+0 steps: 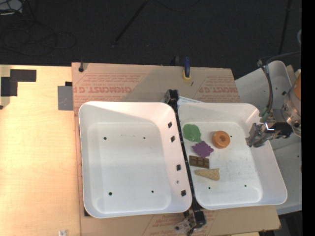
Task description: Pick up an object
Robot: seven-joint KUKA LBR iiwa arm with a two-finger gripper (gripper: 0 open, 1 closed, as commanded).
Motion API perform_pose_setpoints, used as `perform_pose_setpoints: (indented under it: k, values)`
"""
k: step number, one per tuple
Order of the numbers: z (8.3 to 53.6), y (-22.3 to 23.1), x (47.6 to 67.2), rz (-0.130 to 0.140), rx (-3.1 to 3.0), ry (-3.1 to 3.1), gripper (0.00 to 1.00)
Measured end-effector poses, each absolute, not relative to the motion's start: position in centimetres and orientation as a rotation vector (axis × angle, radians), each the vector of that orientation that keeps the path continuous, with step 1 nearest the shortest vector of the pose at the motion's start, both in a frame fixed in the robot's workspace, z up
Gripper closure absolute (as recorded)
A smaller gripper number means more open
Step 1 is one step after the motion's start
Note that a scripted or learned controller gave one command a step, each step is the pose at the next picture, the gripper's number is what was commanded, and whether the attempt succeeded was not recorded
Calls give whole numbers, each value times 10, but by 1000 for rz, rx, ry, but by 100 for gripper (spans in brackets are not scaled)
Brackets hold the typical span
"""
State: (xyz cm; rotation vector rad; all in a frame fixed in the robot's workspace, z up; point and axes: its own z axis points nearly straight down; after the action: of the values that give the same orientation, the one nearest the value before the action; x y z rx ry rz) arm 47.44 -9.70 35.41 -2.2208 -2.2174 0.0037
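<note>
Several small objects lie in the right bin (266,191): a green lump (192,132), an orange ring (221,139), a purple piece (202,149), a brown chocolate-like bar (199,162) and a tan wedge (207,173). My gripper (255,137) hangs over the bin's right edge, well to the right of the orange ring and apart from every object. Nothing shows between its fingers.
The left bin (98,200) stands beside the right one, with a black clip strip (179,151) along their shared edge. Cardboard (123,85) lies under both bins. A wooden bench top (34,156) extends to the left.
</note>
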Motion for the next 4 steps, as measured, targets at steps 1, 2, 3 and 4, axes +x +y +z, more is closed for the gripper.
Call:
perform_pose_setpoints:
  k: [1, 2, 3, 4]
  values:
    - [442, -86, 476, -7, -2223, -2229, 100]
    - [275, -58, 474, 16, -2210, -2214, 100]
    - [280, -175, 475, 6, -2232, -2212, 100]
    - [370, -128, 477, -7, -2219, -2231, 100]
